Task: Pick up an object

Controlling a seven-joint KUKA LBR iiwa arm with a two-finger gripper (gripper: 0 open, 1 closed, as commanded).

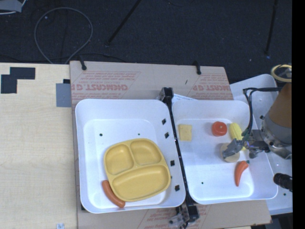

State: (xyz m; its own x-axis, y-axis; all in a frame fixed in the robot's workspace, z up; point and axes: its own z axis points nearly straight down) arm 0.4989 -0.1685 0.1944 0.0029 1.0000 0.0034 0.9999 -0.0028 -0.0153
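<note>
In the right bin (pixel 209 190) lie a pale yellow square slice (pixel 185 132), a red tomato (pixel 219 128), a yellow corn cob (pixel 236 130), a beige round piece (pixel 232 157) and an orange carrot (pixel 240 172). My gripper (pixel 233 150) hangs low over the bin's right side, just below the corn. It sits directly on top of the beige piece and hides part of it. The carrot lies a little below the gripper, apart from it.
The left bin (pixel 90 128) holds a yellow divided plate (pixel 137 169) with an orange sausage (pixel 112 193) by its lower left rim. A black divider (pixel 174 142) runs between the bins. The arm (pixel 282 118) comes in over the right bin's right wall.
</note>
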